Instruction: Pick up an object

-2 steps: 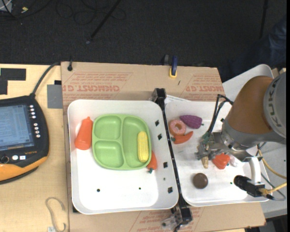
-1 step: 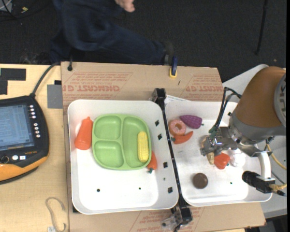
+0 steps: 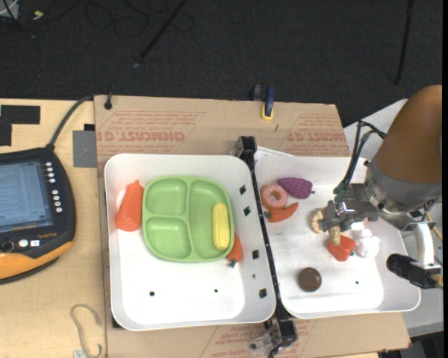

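Your hand point(image 3: 336, 226) hovers in the right bin point(image 3: 388, 293) over a red toy point(image 3: 341, 247) standing roughly upright; finger state unclear. A white piece point(image 3: 366, 243) touches it, a brown ball point(image 3: 309, 279) near.

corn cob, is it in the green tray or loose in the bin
In the tray. The yellow corn cob lies lengthwise in the right-hand compartment of the green divided tray, which sits in the left white bin.

Robotics lab, test-cell setup — not a home or shop. Surface point(image 3: 37, 319) carries two white bins point(image 3: 172, 304) clamped onto printed cardboard point(image 3: 209, 125). Teach pendant point(image 3: 22, 211) with lit screen sits at left, cable trailing. Grey-and-orange industrial arm point(image 3: 411, 148) over the right bin. Toy plastic food point(image 3: 284, 196) as props — dark floor with loose cables point(image 3: 15, 2) behind.
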Robot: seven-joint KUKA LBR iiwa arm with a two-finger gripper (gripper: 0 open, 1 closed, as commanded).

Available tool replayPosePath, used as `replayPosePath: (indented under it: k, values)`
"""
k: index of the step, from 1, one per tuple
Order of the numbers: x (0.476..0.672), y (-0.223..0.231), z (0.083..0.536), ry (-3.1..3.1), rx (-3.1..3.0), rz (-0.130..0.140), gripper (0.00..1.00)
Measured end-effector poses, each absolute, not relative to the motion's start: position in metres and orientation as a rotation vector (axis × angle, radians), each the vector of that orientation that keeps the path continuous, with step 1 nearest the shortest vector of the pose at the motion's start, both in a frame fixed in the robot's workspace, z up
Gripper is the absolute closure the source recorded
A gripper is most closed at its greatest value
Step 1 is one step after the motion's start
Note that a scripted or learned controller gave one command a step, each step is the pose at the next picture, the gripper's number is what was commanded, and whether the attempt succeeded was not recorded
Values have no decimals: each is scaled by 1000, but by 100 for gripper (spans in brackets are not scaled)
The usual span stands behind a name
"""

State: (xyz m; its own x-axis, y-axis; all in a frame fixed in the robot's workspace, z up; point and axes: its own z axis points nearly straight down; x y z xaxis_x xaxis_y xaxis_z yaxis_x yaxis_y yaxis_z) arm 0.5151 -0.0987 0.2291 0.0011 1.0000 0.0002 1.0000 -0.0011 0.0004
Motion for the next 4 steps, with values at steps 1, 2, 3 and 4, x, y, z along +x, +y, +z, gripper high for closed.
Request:
replayPosePath:
  k: [1,2,3,4]
  values:
    - [494,-81,218,2223,2225,-4,100]
    - [499,-85,220,2224,2222,-2,100]
    - [497,-81,237,2222,2223,-1,100]
    - [495,-83,219,2224,2225,-5,100]
